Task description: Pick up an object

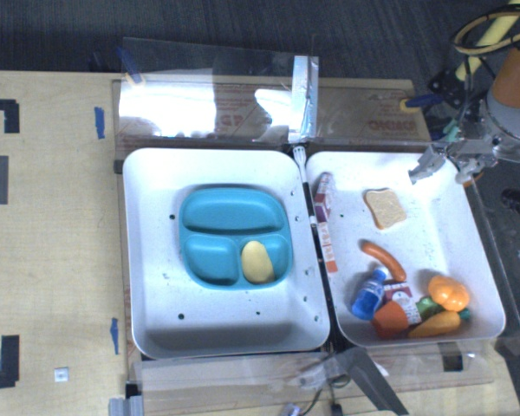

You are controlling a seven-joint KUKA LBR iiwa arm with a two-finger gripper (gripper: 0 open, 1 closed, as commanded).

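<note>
The grey KUKA arm with its orange band [511, 81] enters at the upper right, above the far right corner of the right-hand shallow white bin [484, 258]. Its two-finger metal gripper [442, 170] hangs over that bin's far rim, with fingers [423, 166] spread apart and nothing between them. Yellow and black cables loop above the wrist.

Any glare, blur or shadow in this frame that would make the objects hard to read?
Camera view: strong white glare on the clear panel behind the bins; the left bin is evenly lit, its blue tray and yellow egg crisp; the toast reads cleanly; the tool looks slightly soft at the right bin's rim; the pile near the blue bottle is cluttered.
</note>
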